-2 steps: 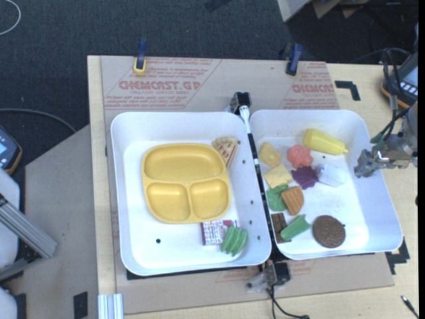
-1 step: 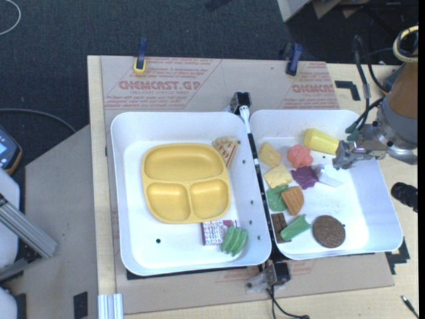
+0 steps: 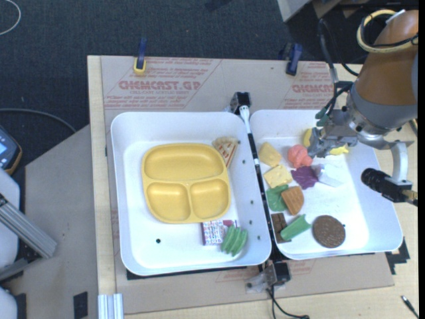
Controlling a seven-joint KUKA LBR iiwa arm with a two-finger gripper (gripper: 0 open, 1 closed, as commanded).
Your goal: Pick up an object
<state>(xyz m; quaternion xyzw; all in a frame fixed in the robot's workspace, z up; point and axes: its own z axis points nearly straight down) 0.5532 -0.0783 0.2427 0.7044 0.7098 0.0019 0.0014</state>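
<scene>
Since the toy foods are heaped in the right bin [image 3: 372, 234], the gripper [image 3: 317, 146] is lowered there beside the pink piece [image 3: 299, 155] — whether anything is grasped cannot be told — 1 yellow tray [image 3: 186, 181] is kept apart.

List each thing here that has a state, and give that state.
Yellow three-compartment plastic tray: flat in left white bin, compartments bare.
Tool: low over right white bin, beside pink toy food.
Brown round cookie: lying flat.
Green toy vegetable: lying beside tray.
</scene>
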